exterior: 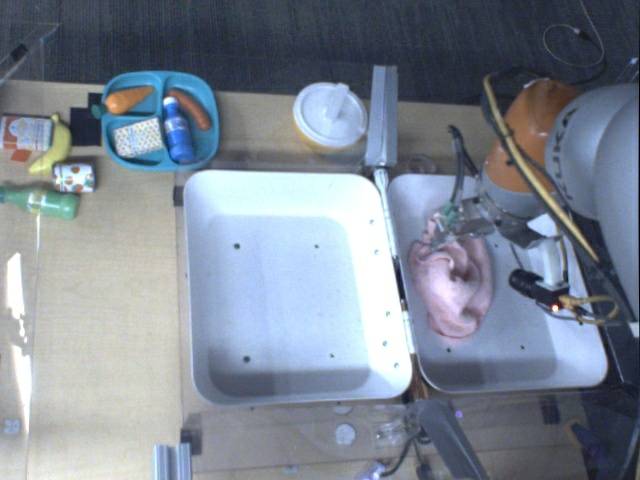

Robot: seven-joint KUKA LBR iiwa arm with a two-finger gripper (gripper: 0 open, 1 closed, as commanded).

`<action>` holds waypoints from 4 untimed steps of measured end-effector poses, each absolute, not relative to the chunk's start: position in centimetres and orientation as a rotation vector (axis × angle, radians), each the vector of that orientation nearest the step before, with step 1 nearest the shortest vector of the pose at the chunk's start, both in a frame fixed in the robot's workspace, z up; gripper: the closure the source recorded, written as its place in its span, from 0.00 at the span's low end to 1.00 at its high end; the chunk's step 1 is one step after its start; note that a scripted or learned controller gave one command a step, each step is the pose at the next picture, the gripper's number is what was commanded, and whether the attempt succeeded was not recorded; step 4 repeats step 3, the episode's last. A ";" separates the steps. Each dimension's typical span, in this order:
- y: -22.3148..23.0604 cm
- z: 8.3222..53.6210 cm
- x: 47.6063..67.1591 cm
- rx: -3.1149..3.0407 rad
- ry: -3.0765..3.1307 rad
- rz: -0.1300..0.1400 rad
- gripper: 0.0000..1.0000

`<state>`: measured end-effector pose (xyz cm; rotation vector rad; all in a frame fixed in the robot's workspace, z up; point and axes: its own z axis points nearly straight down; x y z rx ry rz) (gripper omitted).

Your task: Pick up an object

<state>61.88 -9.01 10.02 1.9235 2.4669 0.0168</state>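
A crumpled pink cloth (pixel 455 286) lies in the right white bin (pixel 520 363), near its left wall. My gripper (pixel 452 220) is low over the cloth's far end, right at its top edge, and whether it touches the cloth is unclear. The grey arm with its orange band (pixel 535 118) reaches in from the right, trailing cables over the bin's right side.
The left white bin (pixel 290 368) sits beside the right one, with a metal rail (pixel 380 118) behind the gap. Behind the bins stand a white lidded cup (pixel 330 116) and a blue divided plate (pixel 160 118) of toy food. A banana (pixel 52 146), a can (pixel 73 177) and a green bottle (pixel 40 202) lie at far left.
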 end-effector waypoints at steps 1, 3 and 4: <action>-6.9 27.8 63.9 1.738 2.615 0.002 1.00; -10.4 20.2 66.9 1.460 2.783 -0.001 1.00; -10.4 20.2 66.9 1.460 2.783 -0.001 1.00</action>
